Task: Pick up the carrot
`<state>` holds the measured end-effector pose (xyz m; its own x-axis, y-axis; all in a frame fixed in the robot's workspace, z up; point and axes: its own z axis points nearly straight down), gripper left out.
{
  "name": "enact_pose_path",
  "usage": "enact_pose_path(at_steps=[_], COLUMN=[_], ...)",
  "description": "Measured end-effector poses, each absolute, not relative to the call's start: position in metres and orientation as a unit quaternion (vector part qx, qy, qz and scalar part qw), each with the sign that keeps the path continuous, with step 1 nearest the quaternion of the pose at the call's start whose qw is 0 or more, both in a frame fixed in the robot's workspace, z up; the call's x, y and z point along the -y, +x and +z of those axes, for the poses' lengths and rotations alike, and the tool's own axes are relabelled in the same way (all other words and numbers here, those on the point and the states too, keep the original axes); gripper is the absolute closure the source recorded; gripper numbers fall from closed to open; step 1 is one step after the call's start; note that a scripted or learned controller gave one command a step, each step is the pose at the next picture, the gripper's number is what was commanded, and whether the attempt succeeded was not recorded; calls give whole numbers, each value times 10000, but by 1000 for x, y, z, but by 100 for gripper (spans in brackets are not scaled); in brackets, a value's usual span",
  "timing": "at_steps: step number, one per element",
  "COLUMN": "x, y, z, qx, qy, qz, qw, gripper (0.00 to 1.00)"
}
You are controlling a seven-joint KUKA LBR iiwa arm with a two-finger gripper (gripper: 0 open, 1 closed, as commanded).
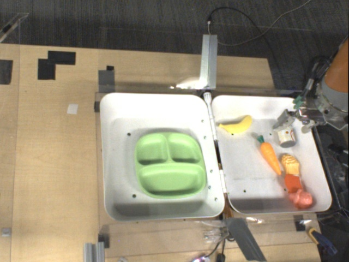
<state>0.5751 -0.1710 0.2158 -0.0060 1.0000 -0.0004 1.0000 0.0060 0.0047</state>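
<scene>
Two white bins side by side on the tabletop (49, 162); left bin (117, 119) holds a green divided plate (170, 164), roughly centre of the frame; right bin (245, 179) holds the food items.

Carrot (270, 156) lies in the right bin, right of frame centre, orange body slanting down to the right, green top at its upper-left end; not touched by anything metal, resting on the bin floor.

Banana (236, 125) sits up and left of the carrot, near the bin's top-left area, apart from it; a small yellow-brown piece (290, 163) lies just right of the carrot's lower end, with an orange-red block (293, 182) below it and a pink lump (301, 199) at the bin's lower right corner (these three run in a close column, what they are is unclear).

Arm enters at the upper right edge; end effector (286, 130) hangs over the right bin's upper right part, up and right of the carrot, apart from it; can't tell its state from this angle; nothing seen grasped.

Black cable (256, 23) loops across the dark floor at the top.
</scene>
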Motion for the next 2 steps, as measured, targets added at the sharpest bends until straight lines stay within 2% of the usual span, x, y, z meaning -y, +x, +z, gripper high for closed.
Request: enact_pose_path(at_steps=[1,2], x=[160,158], y=[529,532], z=[90,101], qx=[-6831,-6835], qy=[7303,7298], qz=[45,75], qw=[52,69], gripper=[0,100])
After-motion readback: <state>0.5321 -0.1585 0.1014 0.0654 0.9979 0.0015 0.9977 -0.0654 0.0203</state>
